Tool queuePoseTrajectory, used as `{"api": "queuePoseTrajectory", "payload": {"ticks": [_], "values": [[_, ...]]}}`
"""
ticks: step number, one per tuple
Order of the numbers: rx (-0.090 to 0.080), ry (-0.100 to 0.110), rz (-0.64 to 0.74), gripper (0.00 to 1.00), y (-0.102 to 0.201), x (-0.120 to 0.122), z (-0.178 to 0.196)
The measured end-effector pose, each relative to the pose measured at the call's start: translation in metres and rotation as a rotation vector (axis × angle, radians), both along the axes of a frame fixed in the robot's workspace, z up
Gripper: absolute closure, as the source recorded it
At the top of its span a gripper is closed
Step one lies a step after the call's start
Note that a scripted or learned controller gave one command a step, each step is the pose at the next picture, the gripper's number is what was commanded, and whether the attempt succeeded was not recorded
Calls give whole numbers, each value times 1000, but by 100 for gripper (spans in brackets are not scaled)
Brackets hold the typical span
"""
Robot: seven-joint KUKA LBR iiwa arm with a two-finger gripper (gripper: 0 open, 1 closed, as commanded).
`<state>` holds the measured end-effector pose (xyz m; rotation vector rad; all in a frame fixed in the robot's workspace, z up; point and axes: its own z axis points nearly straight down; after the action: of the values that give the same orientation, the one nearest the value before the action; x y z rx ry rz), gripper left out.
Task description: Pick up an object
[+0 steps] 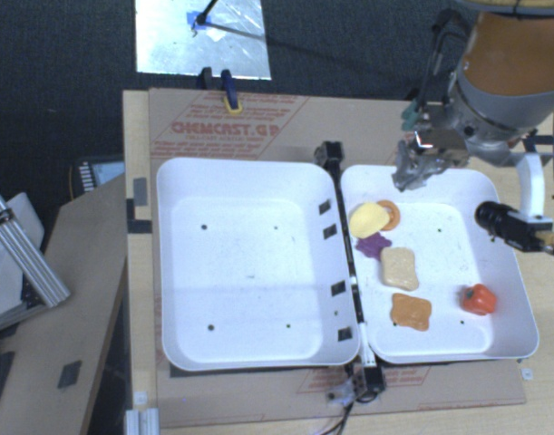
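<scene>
White plastic forms both bins; the right bin (508, 270) holds every object, clustered toward its 9 o'clock side beside the divider (347, 261). A yellow disc (368, 217) lies at the top of the cluster, its long axis running roughly 8 to 2 o'clock, overlapping an orange ring (391, 213) just at its 3 o'clock. A purple piece (374, 244) touches the disc's lower edge. Below that, a pale bread slice (400, 268) lies with its long axis close to 12–6 o'clock, and a brown toast piece (411, 311) sits just at its 6 o'clock, lying wider than tall. A red pepper (477, 299) rests apart at the 4 o'clock part of the bin, stem end toward 11 o'clock, with bare floor around it. The middle and 1 o'clock stretch of the bin floor is open, while the cluster leaves little room against the divider. The left bin (240, 261) shows only its floor. The gripper (413, 178) hangs over the right bin's far rim, at 12 o'clock from the disc, apart from every object; nothing is seen between its tips, and how wide it stands cannot be told.
</scene>
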<state>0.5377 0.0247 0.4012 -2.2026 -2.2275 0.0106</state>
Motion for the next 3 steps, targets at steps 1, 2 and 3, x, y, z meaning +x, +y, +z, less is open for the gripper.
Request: {"api": "queuePoseTrajectory", "payload": {"ticks": [1,2,3], "values": [[2,-20,2,100,86,13,69],[3,-19,0,100,159,-21,138],[0,-17,-4,100,199,58,133]]}}
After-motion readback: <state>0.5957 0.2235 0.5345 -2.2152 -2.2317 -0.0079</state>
